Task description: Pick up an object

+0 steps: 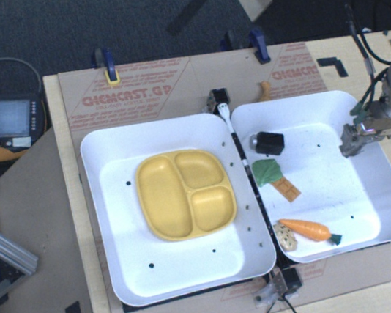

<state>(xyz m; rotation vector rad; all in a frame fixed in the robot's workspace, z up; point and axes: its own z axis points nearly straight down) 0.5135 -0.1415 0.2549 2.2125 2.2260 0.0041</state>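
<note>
Nearest the camera, along the front wall of the right bin [386, 231]: a toy carrot [306, 229], lying flat with its green tip toward the bin's front right, and just left of it, touching or nearly so, a small speckled cookie-like piece [284, 236] tucked into the bin's front left corner. Farther back in the same bin, close to its left wall: a green leaf-shaped piece [266, 171] with a small tan cracker [287, 189] at its front edge. Behind those, near the back left of the right bin, a black block [269, 143] lying apart from the rest. Open white floor across the middle and right half of the right bin — nothing standing there.

Gripper [351, 142] just inside the right bin's right wall, well apart from every object, with nothing seen between the fingers; how far apart the fingers stand cannot be told from this blur.

Left of the right bin, touching it wall to wall, the left bin [118, 224], holding a yellow divided plate [185, 192] at its centre. Both bins on a brown counter [168, 82], with blue clamps [109, 64] at its far edge.
</note>
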